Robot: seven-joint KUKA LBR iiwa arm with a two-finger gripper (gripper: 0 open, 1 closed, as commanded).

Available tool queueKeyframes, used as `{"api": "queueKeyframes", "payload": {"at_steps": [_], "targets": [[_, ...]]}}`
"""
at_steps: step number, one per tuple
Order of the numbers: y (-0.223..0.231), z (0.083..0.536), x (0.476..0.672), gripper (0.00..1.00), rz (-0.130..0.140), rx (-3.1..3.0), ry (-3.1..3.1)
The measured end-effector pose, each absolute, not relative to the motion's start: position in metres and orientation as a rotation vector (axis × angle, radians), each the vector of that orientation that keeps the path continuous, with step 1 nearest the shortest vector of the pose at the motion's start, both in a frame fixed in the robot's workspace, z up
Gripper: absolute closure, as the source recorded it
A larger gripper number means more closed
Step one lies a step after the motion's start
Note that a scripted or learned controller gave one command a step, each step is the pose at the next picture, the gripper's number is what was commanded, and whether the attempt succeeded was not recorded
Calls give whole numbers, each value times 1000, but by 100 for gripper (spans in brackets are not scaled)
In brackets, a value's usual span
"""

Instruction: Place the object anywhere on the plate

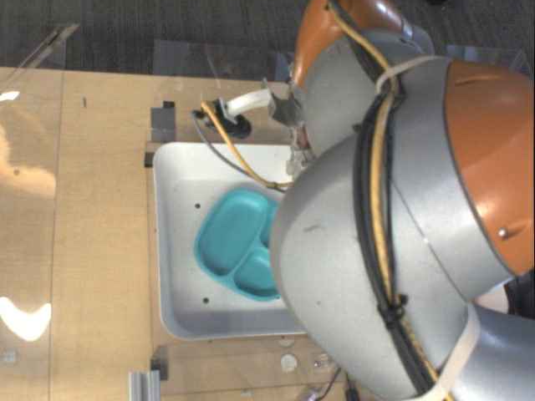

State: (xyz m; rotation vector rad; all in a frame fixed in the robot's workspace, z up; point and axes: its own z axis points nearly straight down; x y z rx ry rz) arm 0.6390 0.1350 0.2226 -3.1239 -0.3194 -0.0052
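Looking down from the camera view, the grey arm (393, 224) with its orange band reaches in from the right and covers the right side of the white bin (177, 249) on the pale wooden bench (84, 224). A teal divided plate (232, 239) lies flat in that bin, near its middle. Its right edge is hidden under the arm, and the compartments that can be seen hold nothing. The tool (294, 159) hangs at the bin's far edge, just beyond the plate's far rim. The wrist largely masks it, so I cannot tell whether it is released or clenched on anything. Where the object is I cannot tell either (it may be under the arm, or in the tool).

By my judgement the placing is not yet done. The tool stands nearer the bin's far wall than the plate's centre, so a release here could drop the object on the bin floor beside the plate. It could also land on the raised rim or divider and slide off. Descending too low might also nudge the light plate aside.
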Motion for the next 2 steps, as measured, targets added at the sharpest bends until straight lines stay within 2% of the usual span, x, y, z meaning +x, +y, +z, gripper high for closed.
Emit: {"api": "queueKeyframes", "payload": {"at_steps": [1,2], "targets": [[130,238,647,100,-7,-3124,-326],[75,293,653,100,-11,-3126,-324]]}}
